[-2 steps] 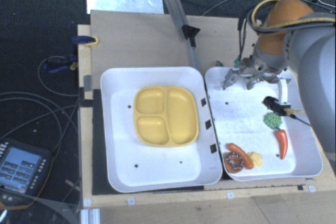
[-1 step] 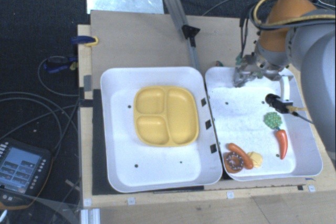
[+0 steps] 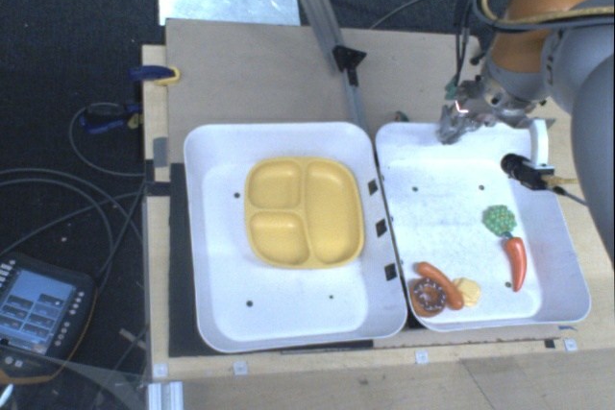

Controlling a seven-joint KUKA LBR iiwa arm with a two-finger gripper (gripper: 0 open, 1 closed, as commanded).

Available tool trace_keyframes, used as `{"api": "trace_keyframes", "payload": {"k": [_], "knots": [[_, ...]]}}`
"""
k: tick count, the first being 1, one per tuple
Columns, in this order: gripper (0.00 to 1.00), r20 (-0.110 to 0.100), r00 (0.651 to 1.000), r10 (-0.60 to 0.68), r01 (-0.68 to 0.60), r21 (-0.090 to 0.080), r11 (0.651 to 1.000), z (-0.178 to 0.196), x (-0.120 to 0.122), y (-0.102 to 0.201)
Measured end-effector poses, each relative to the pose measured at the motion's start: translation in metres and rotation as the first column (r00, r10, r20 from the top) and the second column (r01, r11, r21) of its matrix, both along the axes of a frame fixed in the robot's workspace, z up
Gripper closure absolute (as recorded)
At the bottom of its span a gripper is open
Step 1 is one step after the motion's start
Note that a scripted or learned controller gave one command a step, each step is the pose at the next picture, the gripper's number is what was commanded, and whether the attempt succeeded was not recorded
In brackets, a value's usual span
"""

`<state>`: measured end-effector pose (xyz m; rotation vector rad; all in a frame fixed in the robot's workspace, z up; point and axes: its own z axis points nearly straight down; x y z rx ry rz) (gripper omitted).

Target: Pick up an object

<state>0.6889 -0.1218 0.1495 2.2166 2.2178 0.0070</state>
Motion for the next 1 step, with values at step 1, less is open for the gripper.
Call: {"api": "trace_keyframes", "payload": {"k": [1], "knots": [[1.00, 0.001, 1.000, 0.004, -0.004, 0.000, 1.000, 0.0556, 0.0021, 0.0001]]}}
